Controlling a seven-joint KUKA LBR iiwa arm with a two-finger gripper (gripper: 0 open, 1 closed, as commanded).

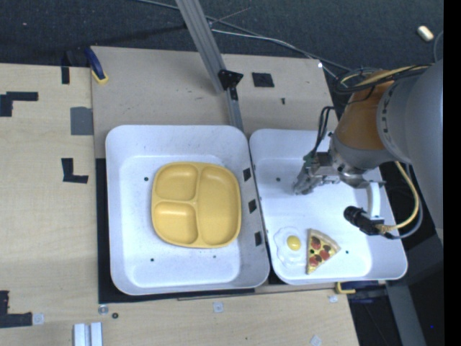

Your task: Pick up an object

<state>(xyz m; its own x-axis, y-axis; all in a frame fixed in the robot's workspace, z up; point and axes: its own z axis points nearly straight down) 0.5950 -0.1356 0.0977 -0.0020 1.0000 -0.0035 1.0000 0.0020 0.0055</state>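
A toy fried egg and a toy pizza slice lie side by side at the near edge of the right bin. A yellow divided plate sits in the middle of the left bin. My gripper hangs over the middle of the right bin, pointing down and to the left, some way above and behind the egg and pizza. Nothing shows between its fingers.
A slanted metal pole rises behind the bins, ending at a black clamp near their shared rim. Cables loop beside the arm on the right. Black tape marks dot the wooden bench on the left.
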